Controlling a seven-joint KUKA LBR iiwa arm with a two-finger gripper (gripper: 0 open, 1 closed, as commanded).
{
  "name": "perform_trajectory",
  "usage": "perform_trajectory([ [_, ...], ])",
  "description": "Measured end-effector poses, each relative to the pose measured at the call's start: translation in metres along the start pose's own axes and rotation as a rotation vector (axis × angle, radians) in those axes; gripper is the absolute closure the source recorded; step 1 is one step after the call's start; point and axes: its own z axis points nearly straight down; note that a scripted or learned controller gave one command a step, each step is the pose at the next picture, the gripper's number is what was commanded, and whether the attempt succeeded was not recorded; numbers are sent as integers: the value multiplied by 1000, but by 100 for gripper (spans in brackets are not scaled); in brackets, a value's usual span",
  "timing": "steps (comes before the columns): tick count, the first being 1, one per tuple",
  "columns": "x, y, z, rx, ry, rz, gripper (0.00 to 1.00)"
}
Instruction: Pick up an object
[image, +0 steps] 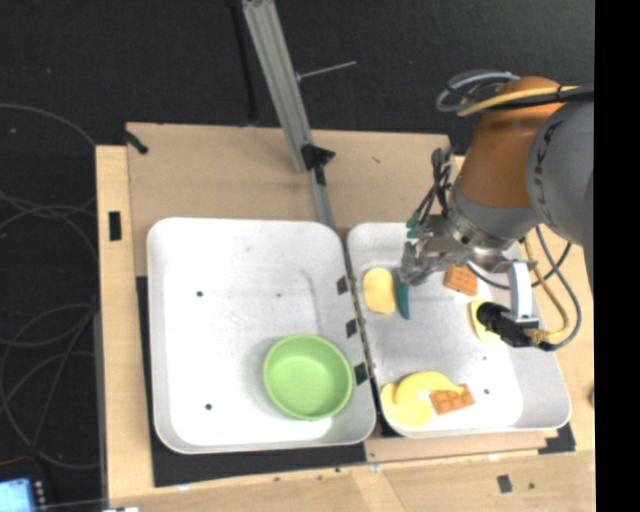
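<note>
Gripper (420, 262) state I cannot tell, hanging over the right bin (540, 400) beside a pale yellow lump (378, 291) and teal stick (402, 298), probably light, stiff, best pinched across its middle, crowded by the bin wall, with orange waffle (459, 279) nearby.

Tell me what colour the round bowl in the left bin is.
Light green: the round plastic bowl sits near the front right corner of the left white bin, shown clearly in the camera view.

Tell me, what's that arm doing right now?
Claw low in right bin, beside yellow piece and teal stick. Grip unclear. Green bowl in left bin.
</note>
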Motion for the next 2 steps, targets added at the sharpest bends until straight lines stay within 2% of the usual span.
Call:
perform_trajectory([
  [1, 58, 13, 3, -1, 2, -4, 100],
  [2, 106, 41, -5, -2, 3, -5, 100],
])
